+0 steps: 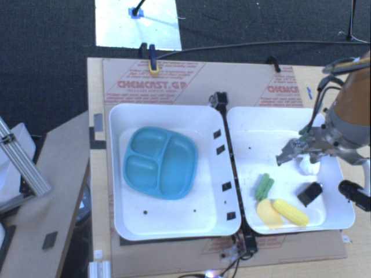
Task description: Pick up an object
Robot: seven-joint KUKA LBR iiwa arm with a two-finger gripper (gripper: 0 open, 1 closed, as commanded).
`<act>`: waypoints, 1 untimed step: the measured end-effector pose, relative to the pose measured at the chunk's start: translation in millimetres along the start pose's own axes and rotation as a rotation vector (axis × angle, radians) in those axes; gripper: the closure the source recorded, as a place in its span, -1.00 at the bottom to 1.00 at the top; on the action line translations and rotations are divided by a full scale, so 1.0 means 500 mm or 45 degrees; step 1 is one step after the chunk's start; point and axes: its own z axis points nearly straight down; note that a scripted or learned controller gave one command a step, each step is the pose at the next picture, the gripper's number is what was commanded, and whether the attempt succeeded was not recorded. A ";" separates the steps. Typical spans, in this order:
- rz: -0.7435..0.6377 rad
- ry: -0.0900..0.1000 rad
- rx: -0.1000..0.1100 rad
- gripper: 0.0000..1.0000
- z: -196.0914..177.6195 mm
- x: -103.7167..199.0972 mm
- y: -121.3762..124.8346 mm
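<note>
The right bin (255, 123) holds a green pod-shaped toy (264, 185), a round yellow piece (266, 212), a yellow corn cob (290, 212), a small black block (309, 193) and a white rounded object (308, 167). My gripper (290, 153) hangs over the right part of this bin, pointing left and down. It sits just up and left of the white object, partly covering it. The green toy lies lower left of the gripper, apart from it. Nothing shows as held.
In the left bin (127, 213) lies a blue divided plate (159, 162). A black divider with clips (228, 167) runs between the bins. The arm's orange band (355, 100) and grey body stand over the right bin's far right side.
</note>
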 end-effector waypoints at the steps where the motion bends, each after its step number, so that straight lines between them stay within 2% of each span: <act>1: -0.003 -0.002 -0.013 -1.00 -0.009 0.000 0.004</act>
